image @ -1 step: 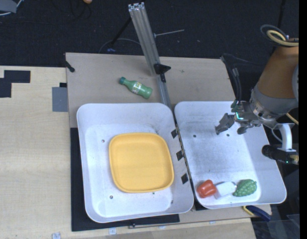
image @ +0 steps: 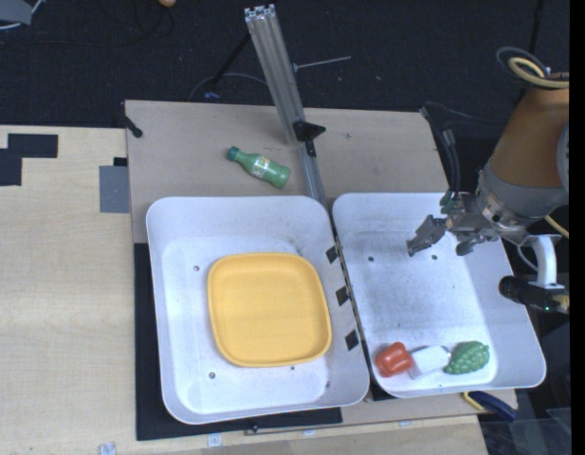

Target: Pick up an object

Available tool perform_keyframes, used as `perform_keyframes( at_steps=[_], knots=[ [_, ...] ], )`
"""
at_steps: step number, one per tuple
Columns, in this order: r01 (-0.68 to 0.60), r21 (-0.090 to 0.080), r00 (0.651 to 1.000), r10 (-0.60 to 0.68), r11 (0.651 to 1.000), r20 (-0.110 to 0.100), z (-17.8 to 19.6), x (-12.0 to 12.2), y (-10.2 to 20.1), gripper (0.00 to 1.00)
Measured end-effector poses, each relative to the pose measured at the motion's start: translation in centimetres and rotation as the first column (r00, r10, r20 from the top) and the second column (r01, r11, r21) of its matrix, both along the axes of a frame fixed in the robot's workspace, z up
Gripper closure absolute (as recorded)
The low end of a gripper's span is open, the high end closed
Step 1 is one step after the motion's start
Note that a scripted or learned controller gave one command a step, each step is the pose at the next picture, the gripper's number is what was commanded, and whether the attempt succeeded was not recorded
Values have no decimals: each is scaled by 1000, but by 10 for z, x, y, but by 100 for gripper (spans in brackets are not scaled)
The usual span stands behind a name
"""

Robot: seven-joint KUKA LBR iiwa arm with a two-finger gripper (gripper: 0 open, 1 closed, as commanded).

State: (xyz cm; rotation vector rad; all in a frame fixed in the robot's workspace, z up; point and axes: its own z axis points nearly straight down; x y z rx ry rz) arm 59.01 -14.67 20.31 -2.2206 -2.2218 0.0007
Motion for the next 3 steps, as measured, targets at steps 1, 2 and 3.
perform_keyframes(
  at_steps=[1,2,3],
  knots=[
    [0,1,1000,0,1000,-5,-62,1,-3,0],
    [0,0,1000,0,1000,0,-113,1,-2,0],
    [2,0,1000,-2,1000,2,-101,1,-3,100]
  ],
)
